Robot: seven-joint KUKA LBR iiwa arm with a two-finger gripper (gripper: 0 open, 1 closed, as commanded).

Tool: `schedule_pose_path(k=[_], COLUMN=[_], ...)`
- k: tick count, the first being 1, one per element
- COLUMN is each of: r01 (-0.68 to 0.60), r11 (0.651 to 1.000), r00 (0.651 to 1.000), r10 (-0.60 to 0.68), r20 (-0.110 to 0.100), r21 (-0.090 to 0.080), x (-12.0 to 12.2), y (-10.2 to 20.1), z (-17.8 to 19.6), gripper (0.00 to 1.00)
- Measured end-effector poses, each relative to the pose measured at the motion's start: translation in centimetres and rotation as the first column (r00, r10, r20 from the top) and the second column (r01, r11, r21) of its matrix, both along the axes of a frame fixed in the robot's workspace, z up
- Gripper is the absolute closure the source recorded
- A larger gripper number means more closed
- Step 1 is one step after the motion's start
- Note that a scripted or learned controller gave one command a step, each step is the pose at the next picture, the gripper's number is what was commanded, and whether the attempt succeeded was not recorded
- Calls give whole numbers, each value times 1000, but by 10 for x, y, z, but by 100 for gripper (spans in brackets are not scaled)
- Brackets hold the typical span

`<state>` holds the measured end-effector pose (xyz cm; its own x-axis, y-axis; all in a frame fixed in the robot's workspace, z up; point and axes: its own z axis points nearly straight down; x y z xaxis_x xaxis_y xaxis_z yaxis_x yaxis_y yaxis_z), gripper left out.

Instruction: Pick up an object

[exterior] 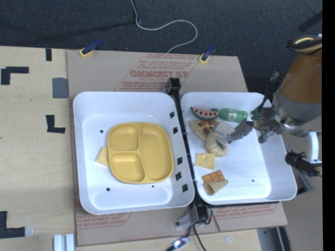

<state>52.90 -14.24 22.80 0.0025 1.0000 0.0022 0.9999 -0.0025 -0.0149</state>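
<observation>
The right bin (272,184) holds several toy foods. A watermelon slice (205,112) and a green bottle (231,114) lie at its far left. Below them are a pizza-like piece (205,126), a beige lumpy item (216,143), a yellow cheese square (205,160) and a waffle cone (213,181). My gripper (251,133) hangs over the middle of the right bin, just right of the bottle and the beige item. Its fingers (238,131) are spread open with nothing between them.
In the left bin (86,192) sits a yellow divided plate (140,152) with a yellow wedge (101,156) poking out at its left. The bins' shared wall (183,140) runs between them. The arm's grey and orange body (303,88) stands over the right bin's right edge.
</observation>
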Motion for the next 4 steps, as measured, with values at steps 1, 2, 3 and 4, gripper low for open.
schedule_pose_path(k=[1, 2, 3, 4], r01=[-3, -3, -3, -3], r11=[1000, 1000, 1000, 1000], r00=[1000, 1000, 1000, 1000], r10=[3, 3, 3, 3], r20=[13, 8, 8, 18], r21=[-2, -2, -2, 4], x=[3, 6, 9, 12], y=[0, -9, -15, -13], z=[7, -46, -96, -142], gripper=[0, 0, 0, 0])
